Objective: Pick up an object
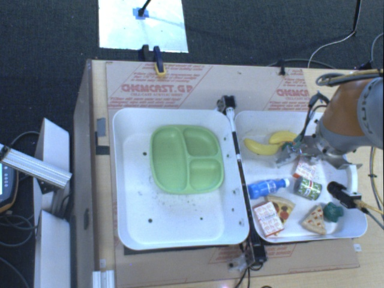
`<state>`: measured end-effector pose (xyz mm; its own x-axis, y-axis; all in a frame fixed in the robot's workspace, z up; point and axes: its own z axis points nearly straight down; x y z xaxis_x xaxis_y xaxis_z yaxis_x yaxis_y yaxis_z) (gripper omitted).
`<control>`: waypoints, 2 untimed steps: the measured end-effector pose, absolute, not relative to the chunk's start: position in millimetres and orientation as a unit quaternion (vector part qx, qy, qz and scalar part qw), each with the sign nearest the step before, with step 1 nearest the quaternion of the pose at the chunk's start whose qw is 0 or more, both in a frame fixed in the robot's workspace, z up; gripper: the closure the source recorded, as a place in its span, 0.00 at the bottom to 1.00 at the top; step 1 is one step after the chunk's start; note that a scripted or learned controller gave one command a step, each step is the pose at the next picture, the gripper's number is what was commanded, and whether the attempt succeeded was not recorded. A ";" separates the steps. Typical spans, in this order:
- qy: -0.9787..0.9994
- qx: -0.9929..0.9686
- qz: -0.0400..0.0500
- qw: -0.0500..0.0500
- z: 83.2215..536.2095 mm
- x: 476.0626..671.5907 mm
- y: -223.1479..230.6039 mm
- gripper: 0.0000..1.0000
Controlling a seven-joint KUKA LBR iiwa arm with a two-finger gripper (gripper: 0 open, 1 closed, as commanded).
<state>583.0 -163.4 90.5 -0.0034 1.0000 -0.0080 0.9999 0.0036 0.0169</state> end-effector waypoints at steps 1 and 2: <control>0.707 0.707 0.000 0.002 177.5 501.6 -199.1 0.00; 0.708 0.707 0.001 0.001 84.5 490.7 -197.4 0.00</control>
